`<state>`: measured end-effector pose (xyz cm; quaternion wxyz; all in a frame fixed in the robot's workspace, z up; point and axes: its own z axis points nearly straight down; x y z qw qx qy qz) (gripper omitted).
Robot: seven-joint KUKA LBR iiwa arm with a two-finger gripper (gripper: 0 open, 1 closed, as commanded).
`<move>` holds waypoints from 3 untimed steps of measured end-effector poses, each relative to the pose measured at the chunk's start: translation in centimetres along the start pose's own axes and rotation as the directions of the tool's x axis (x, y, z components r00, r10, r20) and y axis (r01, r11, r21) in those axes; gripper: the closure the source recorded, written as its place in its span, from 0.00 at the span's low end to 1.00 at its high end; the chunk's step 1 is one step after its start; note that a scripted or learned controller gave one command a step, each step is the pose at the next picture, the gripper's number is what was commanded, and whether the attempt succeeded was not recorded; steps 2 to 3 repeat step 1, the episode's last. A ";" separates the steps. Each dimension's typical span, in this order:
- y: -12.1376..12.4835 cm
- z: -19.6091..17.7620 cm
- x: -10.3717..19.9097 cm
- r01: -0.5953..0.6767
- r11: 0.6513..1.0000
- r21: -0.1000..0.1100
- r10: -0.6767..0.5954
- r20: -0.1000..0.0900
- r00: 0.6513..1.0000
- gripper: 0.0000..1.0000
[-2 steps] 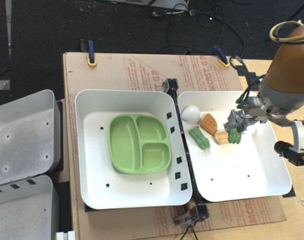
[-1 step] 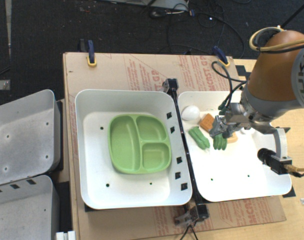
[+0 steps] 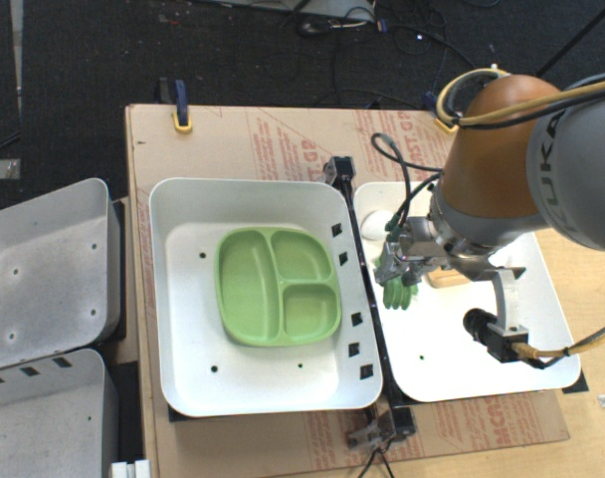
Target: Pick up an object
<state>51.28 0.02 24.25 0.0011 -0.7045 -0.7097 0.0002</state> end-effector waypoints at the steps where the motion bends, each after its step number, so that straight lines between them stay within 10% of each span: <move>1: 0.2 1.1 5.4 0.000 1.000 0.001 0.000 0.001 1.000 1.00; 3: 0.2 1.1 5.4 0.000 1.000 0.001 0.000 0.001 1.000 1.00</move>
